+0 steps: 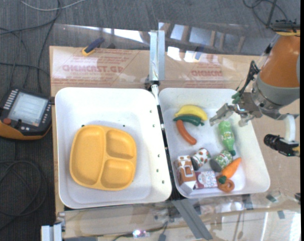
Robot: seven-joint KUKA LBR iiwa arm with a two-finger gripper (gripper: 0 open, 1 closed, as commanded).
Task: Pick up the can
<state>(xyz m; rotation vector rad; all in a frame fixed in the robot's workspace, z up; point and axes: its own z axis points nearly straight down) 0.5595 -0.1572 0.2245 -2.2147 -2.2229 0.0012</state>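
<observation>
Dark grey carpet with loose cables lies beyond a brown bench (106, 67) that carries two shallow white bins side by side. Left bin (81, 97): holds one yellow sectioned plate (103, 157), lying flat toward its near left. Right bin (252, 172): holds a cluster of small food items. Arm (281, 67): grey with an orange band, reaching in from the right, poised over the far right part of the right bin. Handheld control unit (22, 113): orange and black with a lit screen, on the floor left of the bench. Gripper (232, 113): jaws spread open, nothing between them, hanging just above the far end of a green bottle (226, 134) that lies lengthwise right of centre. Banana (192, 111): yellow, far centre of the bin, with a dark green pepper (189, 119) touching its near edge. Sausage (186, 132): red-orange, slanted just near of the pepper. Can (221, 159): small, green-labelled, lying on its side in the near half of the right bin, between the bottle and a carrot (231, 168). Brown carton (184, 170): at the near left, beside a pink carton (206, 179). Strawberry (200, 157): between brown carton and can. Orange fruit (225, 185): small, at the near edge, below the carrot.
</observation>
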